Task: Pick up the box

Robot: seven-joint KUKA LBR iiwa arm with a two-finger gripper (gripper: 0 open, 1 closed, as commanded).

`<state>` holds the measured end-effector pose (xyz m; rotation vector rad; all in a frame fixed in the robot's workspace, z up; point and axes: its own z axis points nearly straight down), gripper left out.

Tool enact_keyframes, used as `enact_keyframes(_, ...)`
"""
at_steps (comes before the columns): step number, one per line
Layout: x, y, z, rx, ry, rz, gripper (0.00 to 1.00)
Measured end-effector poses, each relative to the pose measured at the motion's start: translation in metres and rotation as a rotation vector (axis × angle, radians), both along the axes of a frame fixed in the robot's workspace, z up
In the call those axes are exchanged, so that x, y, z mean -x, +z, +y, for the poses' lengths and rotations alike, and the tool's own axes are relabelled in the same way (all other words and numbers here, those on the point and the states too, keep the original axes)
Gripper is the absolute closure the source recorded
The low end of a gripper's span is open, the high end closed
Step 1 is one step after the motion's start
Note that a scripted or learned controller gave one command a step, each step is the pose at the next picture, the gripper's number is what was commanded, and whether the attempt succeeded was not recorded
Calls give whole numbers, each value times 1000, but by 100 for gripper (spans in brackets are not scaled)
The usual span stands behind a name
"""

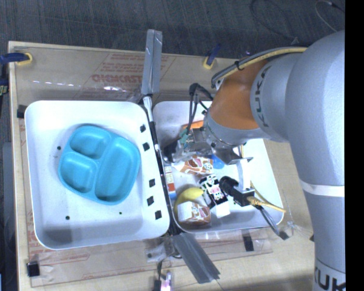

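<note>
1. Nearest the camera, the wooden bench [279,265] runs along the front of both bins.
2. The box [194,213], small, with a brown and white print, lies at the near end of the right bin [170,115], close against that bin's near-left corner.
3. Just behind the box and touching it lies a yellow fruit-shaped piece [190,194]. Beside that, toward the arm, sits a small black-and-white patterned item [210,185].
4. Farther in, near the middle of the right bin, lies an orange and white packet [197,164].
5. The gripper [185,141] hangs over the far half of the right bin, just beyond the packet and well apart from the box. How wide it stands cannot be told, since the wrist covers it, and nothing can be seen held in it.
6. The grey arm [291,102], with its orange band [233,102], reaches in over the right bin's far side.
7. The left bin [48,223] holds a blue divided tray [100,162], lying flat near its middle.
8. Farthest off, a blue clamp [212,54] grips the bench's back edge.
</note>
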<state>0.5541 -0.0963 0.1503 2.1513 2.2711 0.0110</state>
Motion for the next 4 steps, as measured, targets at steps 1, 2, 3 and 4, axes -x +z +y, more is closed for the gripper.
enact_keyframes(1,0,0,0,0,0,-1,0)
enact_keyframes(2,5,-13,-7,3,27,-20,0)
enact_keyframes(3,21,-17,-9,12,75,-45,0)
enact_keyframes(4,28,-20,-9,10,-11,-55,0)
